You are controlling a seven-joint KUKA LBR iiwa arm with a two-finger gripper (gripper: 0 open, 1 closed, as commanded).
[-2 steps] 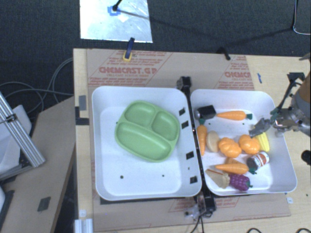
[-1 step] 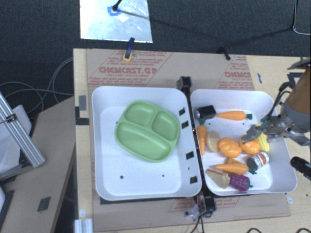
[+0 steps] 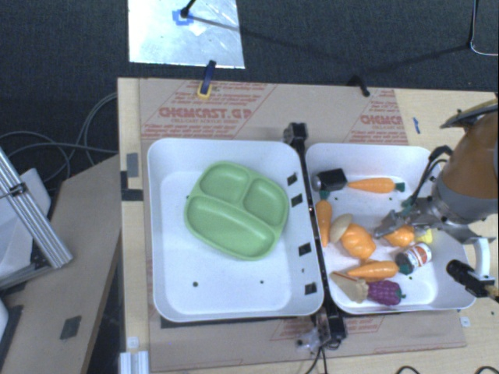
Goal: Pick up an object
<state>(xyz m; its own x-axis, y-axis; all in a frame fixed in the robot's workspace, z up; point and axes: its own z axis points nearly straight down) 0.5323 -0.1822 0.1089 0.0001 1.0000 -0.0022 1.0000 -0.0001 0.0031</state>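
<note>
1. Toy food filled the right bin [image 3: 343, 156]: carrots [image 3: 373, 185], an orange [image 3: 358, 241], purple grapes [image 3: 384, 292].
2. My pincer [image 3: 396, 226] hovered low beside the orange; whether it was spread, I cannot tell.
3. Left bin [image 3: 168, 232] held a green divided plate [image 3: 236, 209].

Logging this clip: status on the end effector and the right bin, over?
End effector low in right bin, fingers unclear. Tip among orange toy foods, beside orange piece. Nothing seen held. Crowded: jar, carrot close by.

A divided plate [image 3: 236, 209] lies in the left bin [image 3: 168, 287]; toy foods [image 3: 359, 241] fill the right bin [image 3: 366, 150]
</note>
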